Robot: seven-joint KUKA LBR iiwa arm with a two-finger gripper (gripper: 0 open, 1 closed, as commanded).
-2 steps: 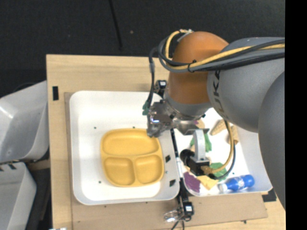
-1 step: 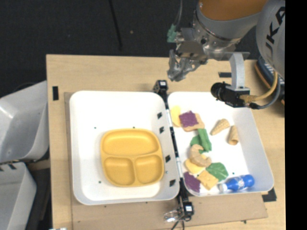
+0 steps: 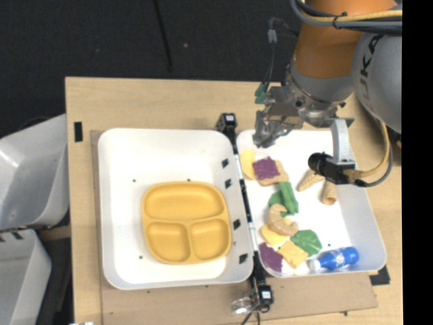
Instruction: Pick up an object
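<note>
Arm point(image 3: 338, 39) enters from the right, wrist down over the far left corner of the right bin point(image 3: 362, 215). Gripper point(image 3: 265, 138): opening cannot be told. Toy food pieces point(image 3: 287, 219) crowd that bin's left side. Left bin point(image 3: 122, 181) holds a yellow tray point(image 3: 186, 221), bare floor around it.

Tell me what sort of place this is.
Probably a robotics lab test bench, not a kitchen: a grey and orange arm reaches over two white bins, one holding a yellow divided tray, the other toy food pieces set out for picking.
</note>
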